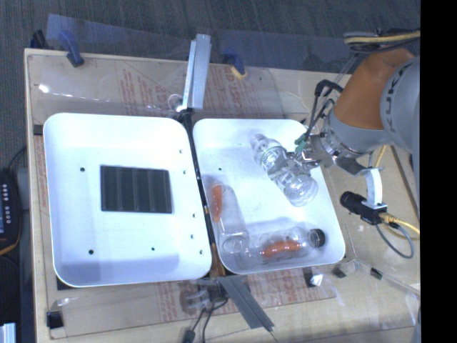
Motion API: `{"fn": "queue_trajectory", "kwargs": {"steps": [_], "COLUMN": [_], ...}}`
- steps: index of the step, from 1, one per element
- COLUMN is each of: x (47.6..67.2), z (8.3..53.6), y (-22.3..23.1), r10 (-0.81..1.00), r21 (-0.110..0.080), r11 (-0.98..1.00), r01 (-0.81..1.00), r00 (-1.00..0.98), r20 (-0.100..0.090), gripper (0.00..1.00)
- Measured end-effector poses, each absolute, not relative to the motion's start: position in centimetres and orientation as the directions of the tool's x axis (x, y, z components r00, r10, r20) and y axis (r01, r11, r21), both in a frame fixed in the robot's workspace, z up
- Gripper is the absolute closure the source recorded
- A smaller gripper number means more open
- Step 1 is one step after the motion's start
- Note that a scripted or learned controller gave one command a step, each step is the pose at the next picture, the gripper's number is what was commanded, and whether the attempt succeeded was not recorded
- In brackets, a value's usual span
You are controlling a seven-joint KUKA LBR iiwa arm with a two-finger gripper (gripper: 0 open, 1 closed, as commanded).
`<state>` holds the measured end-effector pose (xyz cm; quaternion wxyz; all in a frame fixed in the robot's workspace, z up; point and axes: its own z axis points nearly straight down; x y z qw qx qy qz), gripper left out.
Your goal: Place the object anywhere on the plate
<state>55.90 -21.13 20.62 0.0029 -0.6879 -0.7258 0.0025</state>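
A dark ribbed rectangular plate (136,189) lies flat in the middle of the left bin (64,141). In the right bin (228,138), a clear plastic bottle (284,168) lies slanted at the upper right, its cap end pointing up-left. My gripper (305,151) reaches in over the bin's right rim and sits right at that bottle's upper side, partly hidden by the wrist. Whether it touches the bottle I cannot tell.
Two more clear bottles lie in the right bin: one with an orange insert (218,204) along the left wall, and one with a black cap (280,246) along the front wall. A metal bar (196,70) stands behind the bins. Cables (378,213) trail at the right.
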Motion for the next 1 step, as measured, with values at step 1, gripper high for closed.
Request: {"fn": "queue_trajectory", "kwargs": {"steps": [1], "x": [55.94], "z": [21.16], "y": [-21.11], "r10": [0.998], "r21": [-0.016], "r11": [0.058], "r01": [0.998], "r00": [-0.058], "r20": [0.004], "gripper": [1.0]}}
